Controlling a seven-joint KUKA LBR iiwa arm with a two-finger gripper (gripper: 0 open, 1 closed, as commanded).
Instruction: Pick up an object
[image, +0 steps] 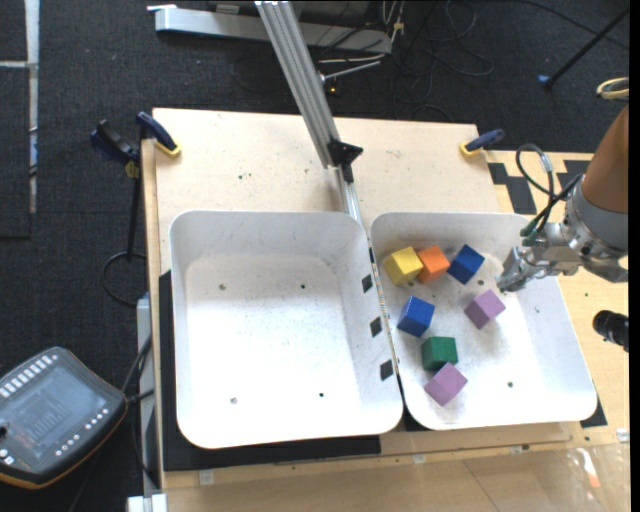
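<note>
Since every block lies loose in the right bin (570, 395), nothing is picked up yet. Nearest, at lower right of the frame, sits a purple block (446, 382), then a green block (439, 351), a blue one (416, 315) and a second purple cube (485, 308). Farther up stand yellow (405, 265), orange (434, 262) and blue (466, 264) cubes. The gripper (512, 275) hovers just right of these, its state impossible to tell.
</note>
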